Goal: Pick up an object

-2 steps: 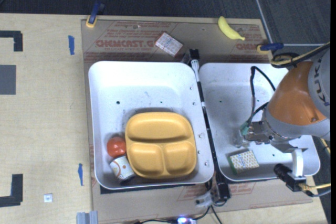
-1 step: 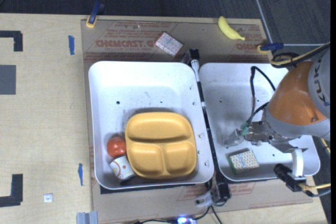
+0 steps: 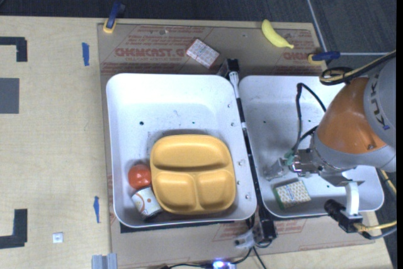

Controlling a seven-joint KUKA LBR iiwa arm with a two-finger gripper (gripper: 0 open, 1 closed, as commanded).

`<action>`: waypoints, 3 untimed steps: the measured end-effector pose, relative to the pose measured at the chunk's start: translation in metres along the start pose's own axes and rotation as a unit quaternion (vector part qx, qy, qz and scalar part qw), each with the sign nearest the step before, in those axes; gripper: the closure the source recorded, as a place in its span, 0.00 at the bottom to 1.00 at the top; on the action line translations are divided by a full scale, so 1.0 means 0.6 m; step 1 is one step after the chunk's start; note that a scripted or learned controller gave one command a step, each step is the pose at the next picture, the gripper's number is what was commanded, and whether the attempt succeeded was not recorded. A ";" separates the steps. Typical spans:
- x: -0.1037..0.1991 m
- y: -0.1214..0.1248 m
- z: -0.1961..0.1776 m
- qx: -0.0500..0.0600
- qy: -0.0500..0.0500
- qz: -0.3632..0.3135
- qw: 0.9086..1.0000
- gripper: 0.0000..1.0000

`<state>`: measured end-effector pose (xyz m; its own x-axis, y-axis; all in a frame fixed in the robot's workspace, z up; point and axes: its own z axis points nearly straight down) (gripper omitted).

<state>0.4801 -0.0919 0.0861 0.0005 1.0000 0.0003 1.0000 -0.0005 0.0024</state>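
Note:
In the right bin (image 3: 271, 97) lies a small flat packet (image 3: 292, 193) with a speckled green and tan face, close to the front wall. My gripper (image 3: 281, 167) hangs low over the bin floor just above and left of that packet, at the end of the grey arm with its orange band (image 3: 349, 123). Nothing shows as held by it. The left bin (image 3: 126, 97) holds a large yellow divided tray (image 3: 192, 172), a red-orange ball (image 3: 139, 176) and a small white and orange toy (image 3: 146, 201) at the tray's left side.
A yellow banana (image 3: 276, 34) and a small patterned box (image 3: 202, 53) lie on the cardboard behind the bins. Blue clamps (image 3: 113, 14) hold the board's corners. Cables loop over the arm at the right. The black divider (image 3: 242, 129) runs between the bins.

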 end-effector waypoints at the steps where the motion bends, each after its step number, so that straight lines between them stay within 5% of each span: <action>1: 0.000 0.002 -0.017 -0.002 0.000 0.000 1.000 1.00; 2: 0.000 0.002 -0.017 -0.002 0.000 0.000 1.000 0.00; 3: -0.001 0.000 0.000 0.000 0.000 0.000 1.000 0.00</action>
<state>0.4801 -0.0924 0.0861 -0.0002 1.0000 0.0010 1.0000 0.0002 0.0017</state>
